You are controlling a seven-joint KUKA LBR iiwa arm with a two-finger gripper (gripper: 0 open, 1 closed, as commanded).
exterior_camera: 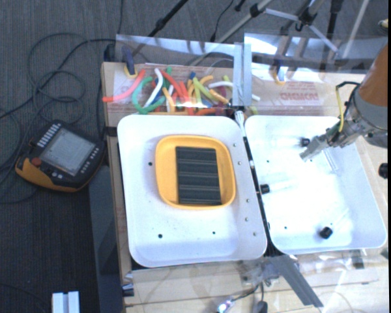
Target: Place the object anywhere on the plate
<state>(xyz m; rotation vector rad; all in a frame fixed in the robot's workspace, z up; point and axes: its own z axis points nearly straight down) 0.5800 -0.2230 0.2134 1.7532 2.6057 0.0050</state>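
Plate [163, 175]: yellow, rounded square, lying flat in the middle of the left bin [137, 227]; a dark ribbed slab [197, 175] covers its centre.
Object: small black knob [326, 232], well to the right of the plate, on the floor of the right bin [352, 194] near its front edge; it touches nothing else (no fingers near it).
Second small black piece [305, 141]: right of the plate, toward the back of the right bin, just beside the gripper tip.
Gripper [311, 150]: grey, right of the plate, over the back part of the right bin, pointing toward the plate at a downward slant; the picture is too blurred to tell how far the fingers are spread or whether anything sits between them.
Arm [371, 103]: grey with an orange band, reaching in from the far right of the plate.
Coloured tubes [169, 91]: a tangle behind the plate, beyond the left bin's back rim.
Handheld control pad [62, 155]: on the carpet, left of the plate.
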